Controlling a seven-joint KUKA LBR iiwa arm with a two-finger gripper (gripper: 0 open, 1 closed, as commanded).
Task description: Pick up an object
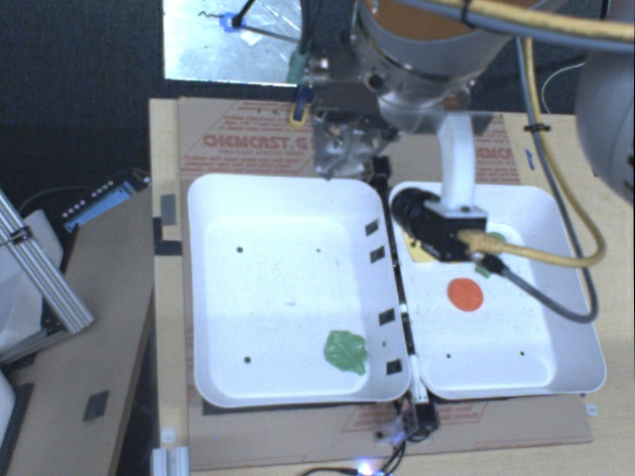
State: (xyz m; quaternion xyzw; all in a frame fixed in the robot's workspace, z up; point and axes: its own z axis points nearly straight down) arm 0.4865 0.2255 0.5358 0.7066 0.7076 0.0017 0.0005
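A slanted overhead view of a pale table (99, 296) carrying two shallow white bins side by side on a sheet of brown cardboard (248, 137) printed with red lettering. The grey robot arm (437, 28), with its orange band, fills the top centre of the view. Its tool (345, 155) hangs at the far rim of the left bin (213, 266), near that bin's far right corner and close to the seam where the two bins meet. The tool reads as a tangle of dull metal seen from above; whether it is spread or pressed together cannot be told, and nothing can be seen gripped in it.

Two loose things lie in the bins, both well apart from the tool. A green object (345, 351) rests on the floor of the left bin, near its front right corner, almost directly toward the camera from the tool and close to the dividing wall. It is small, soft-looking and crumpled, with an uneven outline and a mid-green colour. An orange object (466, 295) lies in the right bin (556, 365), around the middle of its floor, to the right of the tool and nearer the camera. It is round, flat-looking and bright orange-red.

Small black clips (377, 255) sit along the dividing wall between the bins. A shiny metal panel (223, 23) lies beyond the cardboard at the top left.
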